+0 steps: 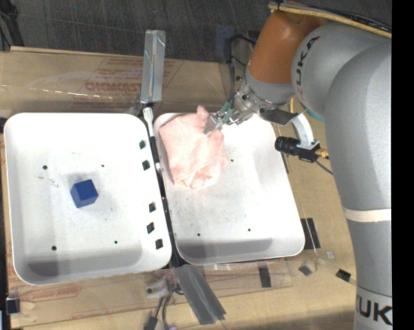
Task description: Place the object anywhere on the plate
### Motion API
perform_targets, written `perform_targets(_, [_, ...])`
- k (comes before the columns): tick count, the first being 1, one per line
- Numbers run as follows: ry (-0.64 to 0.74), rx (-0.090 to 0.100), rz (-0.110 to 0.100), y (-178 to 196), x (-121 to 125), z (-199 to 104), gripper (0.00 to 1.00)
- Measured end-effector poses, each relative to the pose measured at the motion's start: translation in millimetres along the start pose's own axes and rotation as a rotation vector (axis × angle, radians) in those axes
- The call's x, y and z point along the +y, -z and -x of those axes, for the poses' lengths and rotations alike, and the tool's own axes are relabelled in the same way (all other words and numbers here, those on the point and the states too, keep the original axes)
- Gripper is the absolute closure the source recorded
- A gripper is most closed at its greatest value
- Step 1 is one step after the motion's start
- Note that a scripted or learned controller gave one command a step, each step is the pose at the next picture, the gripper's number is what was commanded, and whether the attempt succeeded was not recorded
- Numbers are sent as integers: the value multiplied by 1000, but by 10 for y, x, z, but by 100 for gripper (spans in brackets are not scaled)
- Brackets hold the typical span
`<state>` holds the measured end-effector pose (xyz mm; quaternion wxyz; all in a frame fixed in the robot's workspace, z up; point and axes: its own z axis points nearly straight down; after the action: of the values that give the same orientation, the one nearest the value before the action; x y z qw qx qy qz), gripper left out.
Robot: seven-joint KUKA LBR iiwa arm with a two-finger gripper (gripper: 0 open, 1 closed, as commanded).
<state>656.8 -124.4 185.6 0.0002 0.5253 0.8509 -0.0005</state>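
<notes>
A blue cube (pixel 84 192) sat left of centre on the left bin's (pixel 28 133) floor; a crumpled pink cloth (pixel 192 150) lay by the right bin's (pixel 282 212) far-left corner; the gripper (pixel 217 122) touched the cloth's far edge.

place: robot lab | evidence: KUKA arm (pixel 344 115), two white bins (pixel 28 184), cardboard-covered bench (pixel 69 74), cables

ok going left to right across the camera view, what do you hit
left bin → blue cube → black clips on the seam between the bins → right bin with the pink cloth at its back left → claw at the cloth's right edge → grey arm
</notes>
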Motion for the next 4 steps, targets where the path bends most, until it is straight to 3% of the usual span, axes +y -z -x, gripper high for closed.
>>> perform_targets(1, [4, 0, 0, 470, 5, 2, 100])
perform_targets(3, [815, 1, -1, 414, 429, -995, 100])
perform_targets(4, [1108, -2, 2, 522, 733, -1470, 100])
